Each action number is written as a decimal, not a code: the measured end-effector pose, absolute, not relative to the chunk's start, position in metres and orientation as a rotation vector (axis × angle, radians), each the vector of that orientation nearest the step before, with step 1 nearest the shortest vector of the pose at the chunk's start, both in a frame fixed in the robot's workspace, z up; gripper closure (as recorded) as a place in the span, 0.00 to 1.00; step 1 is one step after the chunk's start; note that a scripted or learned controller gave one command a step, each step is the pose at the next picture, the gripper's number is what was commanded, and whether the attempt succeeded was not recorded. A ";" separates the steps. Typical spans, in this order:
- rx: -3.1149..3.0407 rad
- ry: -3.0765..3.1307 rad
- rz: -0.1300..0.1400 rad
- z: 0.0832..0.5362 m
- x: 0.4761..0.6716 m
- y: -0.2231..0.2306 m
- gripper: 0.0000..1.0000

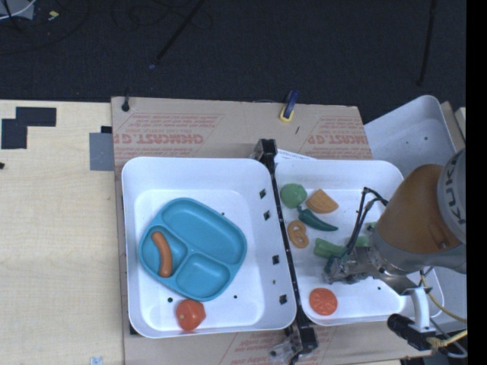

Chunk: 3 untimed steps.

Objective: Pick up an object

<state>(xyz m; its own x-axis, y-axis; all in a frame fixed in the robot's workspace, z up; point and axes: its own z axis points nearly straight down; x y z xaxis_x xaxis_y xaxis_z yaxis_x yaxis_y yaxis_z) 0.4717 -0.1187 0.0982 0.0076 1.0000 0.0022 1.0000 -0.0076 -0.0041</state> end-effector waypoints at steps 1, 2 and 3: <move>-2.220 -2.221 0.000 0.145 0.474 -0.110 1.00; -2.222 -2.223 -0.002 0.190 0.482 -0.110 1.00; -2.221 -2.223 -0.001 0.229 0.483 -0.110 1.00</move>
<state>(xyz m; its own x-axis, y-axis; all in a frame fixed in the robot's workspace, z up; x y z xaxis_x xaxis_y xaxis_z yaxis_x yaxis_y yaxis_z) 0.4828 -0.1104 0.2293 -0.0006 1.0000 0.0001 1.0000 0.0006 0.0010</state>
